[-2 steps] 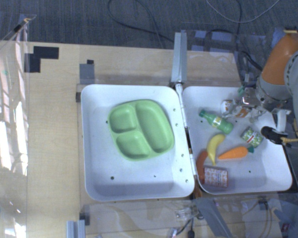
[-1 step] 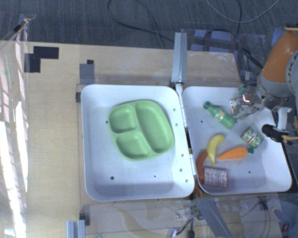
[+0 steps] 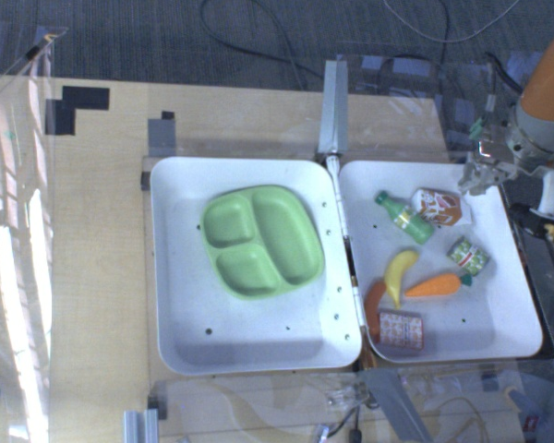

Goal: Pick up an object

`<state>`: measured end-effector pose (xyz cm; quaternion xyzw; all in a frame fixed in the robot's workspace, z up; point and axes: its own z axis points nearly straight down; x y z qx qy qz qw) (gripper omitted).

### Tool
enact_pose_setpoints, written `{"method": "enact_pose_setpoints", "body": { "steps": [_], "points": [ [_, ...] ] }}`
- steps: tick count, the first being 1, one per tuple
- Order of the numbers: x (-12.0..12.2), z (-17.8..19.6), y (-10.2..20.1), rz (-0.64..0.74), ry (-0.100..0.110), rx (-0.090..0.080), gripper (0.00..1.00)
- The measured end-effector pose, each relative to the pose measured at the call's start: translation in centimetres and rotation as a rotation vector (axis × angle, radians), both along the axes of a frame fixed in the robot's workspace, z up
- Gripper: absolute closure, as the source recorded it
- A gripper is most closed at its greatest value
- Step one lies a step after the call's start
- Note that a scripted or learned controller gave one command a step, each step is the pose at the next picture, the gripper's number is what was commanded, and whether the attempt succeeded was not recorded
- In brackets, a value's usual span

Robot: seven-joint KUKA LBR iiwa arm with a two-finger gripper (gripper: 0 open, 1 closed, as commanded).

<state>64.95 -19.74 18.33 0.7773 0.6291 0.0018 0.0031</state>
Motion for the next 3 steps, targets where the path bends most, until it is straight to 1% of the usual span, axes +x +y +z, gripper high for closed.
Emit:
{"method": "enact_pose_setpoints", "body": {
  "steps": [1,2,3],
  "points": [
    [0.0,0.0,0.0,0.001,0.001,0.0,0.0],
    [2.2,-7.5,2.4,0.036,-0.012,-0.004,0.0],
    [0.0,-8.1,1.5,0.077,-0.031,-0.007,0.0]
  ]
}}
